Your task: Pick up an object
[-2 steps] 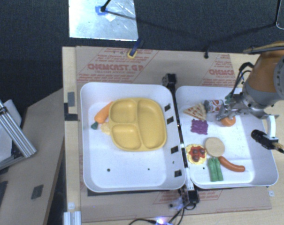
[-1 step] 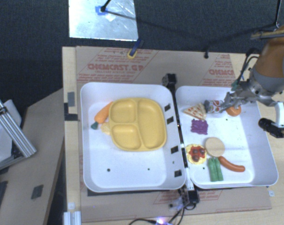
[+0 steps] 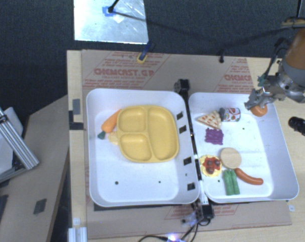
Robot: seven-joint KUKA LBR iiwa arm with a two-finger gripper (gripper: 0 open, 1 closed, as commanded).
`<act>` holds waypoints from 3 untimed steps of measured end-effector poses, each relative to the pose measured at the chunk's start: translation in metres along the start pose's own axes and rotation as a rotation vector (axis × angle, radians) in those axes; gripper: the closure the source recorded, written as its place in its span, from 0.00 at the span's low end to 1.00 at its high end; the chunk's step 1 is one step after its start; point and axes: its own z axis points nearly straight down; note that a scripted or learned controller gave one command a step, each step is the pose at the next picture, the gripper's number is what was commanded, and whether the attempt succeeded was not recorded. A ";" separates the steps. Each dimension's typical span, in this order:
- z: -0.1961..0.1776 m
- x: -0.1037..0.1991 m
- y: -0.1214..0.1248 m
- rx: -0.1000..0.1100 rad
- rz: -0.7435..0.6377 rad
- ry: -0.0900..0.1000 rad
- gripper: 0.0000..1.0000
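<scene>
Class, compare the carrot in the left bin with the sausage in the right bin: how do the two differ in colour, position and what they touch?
The carrot is orange with a green tip; the sausage is reddish-orange with no green. The carrot lies against the yellow divided plate in the left bin; the sausage lies near the front of the right bin, beside green beans. The carrot slants up to the right, the sausage down to the right. Both are elongated toy foods.

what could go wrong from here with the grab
1. The gripper sits over the orange ball close to the right bin's far rim; a round ball could roll or squirt away.
2. So near the wall, a finger might hit the rim.
3. The can and pizza slice lie close by; a loose ball could knock into them.
</scene>
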 end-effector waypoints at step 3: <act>-0.023 0.155 -0.030 0.006 -0.005 0.004 1.00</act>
